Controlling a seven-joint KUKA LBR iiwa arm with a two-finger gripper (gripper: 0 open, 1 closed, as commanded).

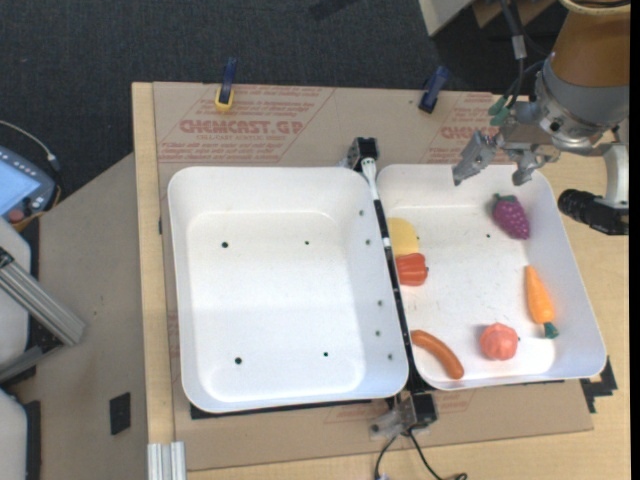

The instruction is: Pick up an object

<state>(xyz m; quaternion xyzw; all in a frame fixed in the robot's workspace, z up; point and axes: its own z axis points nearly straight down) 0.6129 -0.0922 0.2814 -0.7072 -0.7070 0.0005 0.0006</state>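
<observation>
The gripper [495, 168] hangs over the far edge of the right bin [450, 203], its two grey fingers [468, 165] spread apart with nothing between them, so it is released and carries no object. Above it the arm [592, 58] comes in from the upper right, showing its orange band and a grey wrist. All the objects lie in the right bin. A bunch of purple grapes [511, 216] sits near the far right corner, just below and to the right of the fingers but apart from them. A yellow piece [402, 234] lies against the bin's left wall, with a red-orange piece [411, 269] touching it on the near side. An orange carrot [540, 299] lies lengthwise along the right side. Near it, toward the near edge, rests a reddish rounded fruit [499, 342], and to its left a sausage [438, 354] lies at a slant. The left bin [200, 208] sits beside it, the two joined along a black strip [384, 258]. Both bins rest on a brown cardboard sheet [260, 123] held by a yellow clamp [225, 93] and a blue clamp [433, 88] at the far edge.
</observation>
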